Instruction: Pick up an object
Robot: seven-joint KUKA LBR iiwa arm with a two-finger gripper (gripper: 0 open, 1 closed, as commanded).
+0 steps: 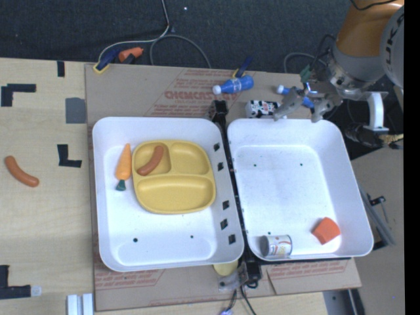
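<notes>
I held the gripper [303,107] at the frame's upper right, fingers spread and holding nothing; next I judged a descent toward the orange block [326,230].

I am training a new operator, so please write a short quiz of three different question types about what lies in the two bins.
1. True or false: the sausage lies in a compartment of the yellow plate.
2. Which thing lies beside the plate in the left bin? A) carrot B) orange block C) small can
3. Fill in: the end effector is above the ____ edge of the right bin.

Key: 1 true. 2 A. 3 far.
</notes>
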